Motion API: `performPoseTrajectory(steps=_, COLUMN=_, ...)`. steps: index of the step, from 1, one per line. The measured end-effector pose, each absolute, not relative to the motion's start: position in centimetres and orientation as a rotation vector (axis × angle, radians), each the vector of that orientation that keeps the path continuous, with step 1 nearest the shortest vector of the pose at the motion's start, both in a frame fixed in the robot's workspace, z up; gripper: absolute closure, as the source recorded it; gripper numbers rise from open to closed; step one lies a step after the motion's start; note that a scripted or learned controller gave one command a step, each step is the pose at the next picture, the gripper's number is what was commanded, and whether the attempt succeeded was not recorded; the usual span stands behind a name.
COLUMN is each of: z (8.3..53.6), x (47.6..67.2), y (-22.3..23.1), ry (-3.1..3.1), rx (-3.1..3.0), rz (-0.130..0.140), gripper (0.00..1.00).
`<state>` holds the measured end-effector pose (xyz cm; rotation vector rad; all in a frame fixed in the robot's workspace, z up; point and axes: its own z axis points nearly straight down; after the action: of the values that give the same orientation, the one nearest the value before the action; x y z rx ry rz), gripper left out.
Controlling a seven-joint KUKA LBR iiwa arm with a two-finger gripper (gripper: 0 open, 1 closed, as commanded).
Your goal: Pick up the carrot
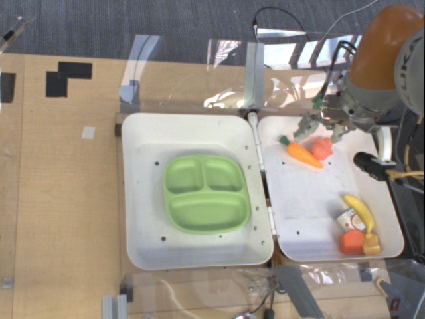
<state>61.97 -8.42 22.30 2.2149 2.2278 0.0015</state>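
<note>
The carrot (305, 154), orange with a green stub at its upper-left end, lies slanted on the floor of the right bin (309, 205), near its back left. A pinkish-red strawberry-like fruit (323, 147) touches the carrot's right side. My gripper (322, 131) hangs just behind and above these two, open. One finger (305, 127) points toward the carrot's green end, the other sits right of the red fruit. Nothing is held between the fingers.
A green divided plate (206, 193) sits in the left bin (141, 178). In the right bin's front right corner lie a banana (359, 211), a small carton (348, 220), an orange block (351, 242) and a tan piece (371, 246).
</note>
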Motion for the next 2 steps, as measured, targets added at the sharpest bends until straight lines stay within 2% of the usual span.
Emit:
performPoseTrajectory(steps=1, z=9.48, x=63.21, y=-11.14, ry=2.257, rx=2.18, rz=0.006, gripper=0.0)
performPoseTrajectory(steps=2, z=10.47, x=63.37, y=-11.03, ry=2.257, rx=2.179, rz=0.01, gripper=1.0)
